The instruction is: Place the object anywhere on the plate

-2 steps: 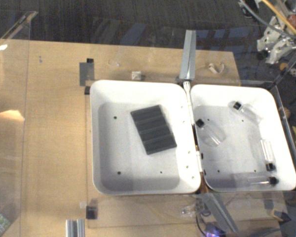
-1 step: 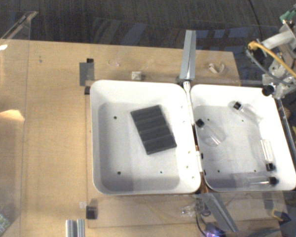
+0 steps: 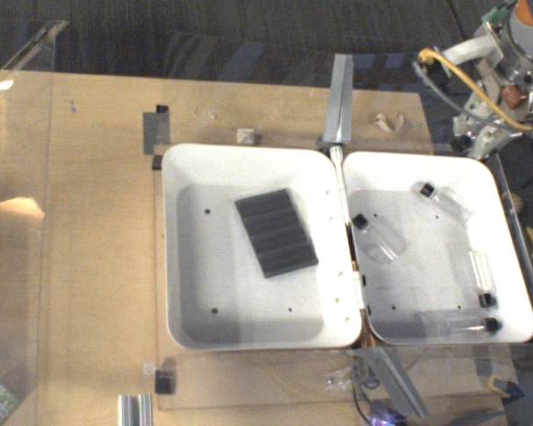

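Arm [image 3: 513,56] at upper right of frame: pale grey metal body, orange band at top corner (partly cropped). Yellow cable [image 3: 457,74] loops off its left side beside dark wires; small copper-coloured fitting near wrist.

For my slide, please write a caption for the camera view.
Dark ridged plate in left bin, clear vials in right bin.

Two white bins sit side by side on the surface, the left bin [image 3: 173,264] with one dark ridged plate [image 3: 276,232] at frame centre, the right bin [image 3: 506,238] with four clear vials, at upper [image 3: 442,200], left [image 3: 375,237], right [image 3: 482,278] and lower right [image 3: 466,327].
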`<act>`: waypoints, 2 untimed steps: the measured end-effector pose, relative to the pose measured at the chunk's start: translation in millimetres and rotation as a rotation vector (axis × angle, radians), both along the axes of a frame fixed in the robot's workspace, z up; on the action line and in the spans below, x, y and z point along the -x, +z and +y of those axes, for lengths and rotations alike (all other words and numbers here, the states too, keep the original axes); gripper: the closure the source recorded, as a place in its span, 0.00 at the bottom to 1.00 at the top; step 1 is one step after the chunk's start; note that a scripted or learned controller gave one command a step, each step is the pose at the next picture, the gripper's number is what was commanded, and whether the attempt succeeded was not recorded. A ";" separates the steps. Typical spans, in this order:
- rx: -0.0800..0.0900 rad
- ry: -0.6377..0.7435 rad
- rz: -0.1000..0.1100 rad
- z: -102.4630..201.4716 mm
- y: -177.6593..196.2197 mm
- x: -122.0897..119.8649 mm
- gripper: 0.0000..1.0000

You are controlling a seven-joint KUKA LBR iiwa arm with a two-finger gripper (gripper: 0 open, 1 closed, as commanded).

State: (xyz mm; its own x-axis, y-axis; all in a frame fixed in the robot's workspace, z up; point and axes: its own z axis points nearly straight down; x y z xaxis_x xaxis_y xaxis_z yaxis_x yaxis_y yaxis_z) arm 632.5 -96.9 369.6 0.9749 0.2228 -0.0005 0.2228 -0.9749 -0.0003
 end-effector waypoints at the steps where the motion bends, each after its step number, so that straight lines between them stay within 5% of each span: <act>1: 0.000 0.004 0.001 -38.7 -4.7 -22.4 1.00; 2: 0.000 0.009 0.000 -53.1 6.4 -31.0 1.00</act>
State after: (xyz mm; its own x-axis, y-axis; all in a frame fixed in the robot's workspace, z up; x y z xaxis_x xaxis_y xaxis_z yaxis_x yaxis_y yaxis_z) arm 663.5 -150.0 376.0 0.9728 0.2317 -0.0009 0.2317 -0.9728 -0.0002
